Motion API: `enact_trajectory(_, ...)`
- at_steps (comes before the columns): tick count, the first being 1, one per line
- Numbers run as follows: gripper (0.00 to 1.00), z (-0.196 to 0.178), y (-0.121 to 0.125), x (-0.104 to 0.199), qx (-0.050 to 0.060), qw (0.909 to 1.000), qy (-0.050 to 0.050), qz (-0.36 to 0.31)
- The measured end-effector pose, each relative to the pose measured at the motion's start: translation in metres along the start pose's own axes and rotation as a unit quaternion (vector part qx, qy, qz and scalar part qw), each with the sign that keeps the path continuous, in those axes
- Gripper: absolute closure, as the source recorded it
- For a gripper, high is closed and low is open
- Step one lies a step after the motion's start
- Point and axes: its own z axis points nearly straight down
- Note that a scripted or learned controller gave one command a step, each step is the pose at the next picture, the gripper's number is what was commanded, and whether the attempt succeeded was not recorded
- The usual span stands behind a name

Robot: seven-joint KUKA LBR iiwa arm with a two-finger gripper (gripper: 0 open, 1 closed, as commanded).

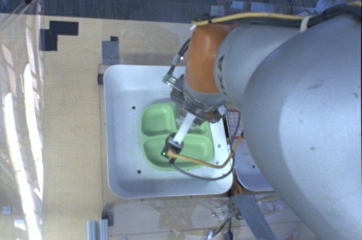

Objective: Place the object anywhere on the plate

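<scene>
In the white bin (121,120), over the green plate (158,120) at its 1 o'clock edge, hovering with gripper (195,113) state impossible to tell and object perhaps hidden beneath the wrist (201,98), risking a release past the rim toward 3 o'clock, onto bin floor.

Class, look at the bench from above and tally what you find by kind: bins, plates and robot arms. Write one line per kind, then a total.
White bins: 2, the left bin and the right bin
Green divided plate: 1, lying in the left bin
Grey robot arm: 1
Total: 4
</scene>
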Motion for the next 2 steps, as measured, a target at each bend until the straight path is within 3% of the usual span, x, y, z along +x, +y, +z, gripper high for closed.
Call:
enact_trajectory(1, 0.00, 0.000, 0.000, 0.000, 0.000, 1.0000, 0.000, 0.000)
enact_trajectory(2, 1.00, -0.011, 0.001, 0.001, 0.000, 1.0000, 0.002, -0.001)
